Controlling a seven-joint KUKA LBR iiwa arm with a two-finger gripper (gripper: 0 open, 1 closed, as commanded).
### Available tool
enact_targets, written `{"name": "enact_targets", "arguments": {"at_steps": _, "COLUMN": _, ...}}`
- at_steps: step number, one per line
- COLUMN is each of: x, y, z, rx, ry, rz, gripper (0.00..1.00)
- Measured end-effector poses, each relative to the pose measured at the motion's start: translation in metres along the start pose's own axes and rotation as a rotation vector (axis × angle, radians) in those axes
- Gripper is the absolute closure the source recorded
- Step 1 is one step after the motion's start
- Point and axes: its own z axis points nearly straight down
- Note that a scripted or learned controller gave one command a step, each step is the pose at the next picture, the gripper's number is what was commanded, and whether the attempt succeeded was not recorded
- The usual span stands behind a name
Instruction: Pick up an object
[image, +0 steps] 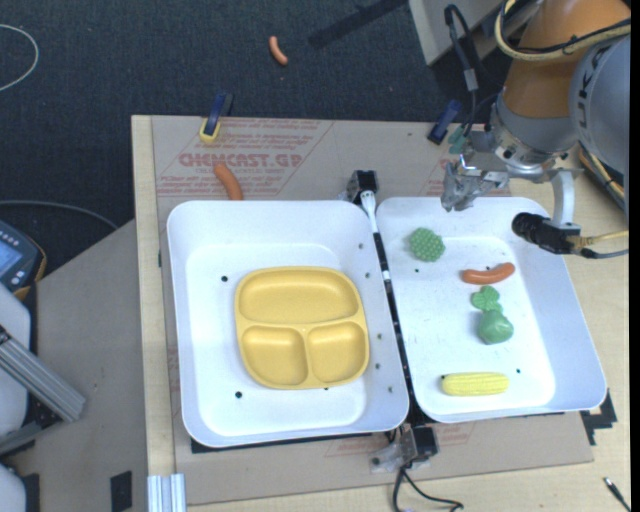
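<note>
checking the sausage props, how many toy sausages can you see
3. One sausage lies in the right bin, by the green pieces. One is on the cardboard behind the left bin. One is on the dark floor beyond the bench. None looks hidden.

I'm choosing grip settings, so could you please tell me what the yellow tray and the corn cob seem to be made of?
Yellow divided tray: probably moulded plastic, matte, with smooth rounded compartments. Corn cob: likely toy plastic or rubber, uniform yellow with a slight sheen.
</note>
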Motion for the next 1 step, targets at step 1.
{"name": "enact_targets", "arguments": {"at_steps": 1, "x": -0.0075, "y": -0.0013, "z": -0.0161, "rx": -0.007, "ry": -0.001, "rz": 0.001, "gripper": 1.0}}
